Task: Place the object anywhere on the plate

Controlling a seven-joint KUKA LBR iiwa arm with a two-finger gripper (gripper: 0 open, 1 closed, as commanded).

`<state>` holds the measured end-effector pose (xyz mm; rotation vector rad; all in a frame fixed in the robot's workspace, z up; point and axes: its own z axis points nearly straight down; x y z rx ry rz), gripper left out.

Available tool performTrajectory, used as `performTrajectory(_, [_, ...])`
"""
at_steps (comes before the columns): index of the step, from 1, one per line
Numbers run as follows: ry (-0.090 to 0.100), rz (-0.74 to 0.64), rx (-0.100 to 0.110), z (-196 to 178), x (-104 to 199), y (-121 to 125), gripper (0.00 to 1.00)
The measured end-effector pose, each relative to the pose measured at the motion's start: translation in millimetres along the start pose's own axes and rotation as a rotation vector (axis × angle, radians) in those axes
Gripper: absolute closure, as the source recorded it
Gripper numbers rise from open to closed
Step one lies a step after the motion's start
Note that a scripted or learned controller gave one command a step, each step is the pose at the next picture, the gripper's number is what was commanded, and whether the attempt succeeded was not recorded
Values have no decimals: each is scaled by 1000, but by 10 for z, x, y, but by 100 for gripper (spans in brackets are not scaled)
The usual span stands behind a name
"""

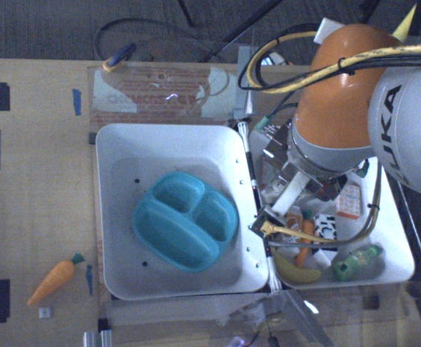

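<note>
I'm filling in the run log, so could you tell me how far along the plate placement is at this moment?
Nothing looks placed yet: the blue sectioned plate in the left bin carries no object. In hand: the arm is over the right bin, above its toys, among them a banana and a small carrot; whether it grips one cannot be told. Left: lift an object and set it on the plate.

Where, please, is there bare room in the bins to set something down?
The plate is bare in all three compartments, and so is the left bin floor behind it. The right bin is crowded: banana, carrot, green bottle.
</note>
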<state>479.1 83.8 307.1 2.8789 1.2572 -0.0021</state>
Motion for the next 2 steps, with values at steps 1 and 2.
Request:
performTrajectory(1, [-1,94,3,530,8,-12,100])
performTrajectory(2, [-2,125,3,1061,634,-598,100])
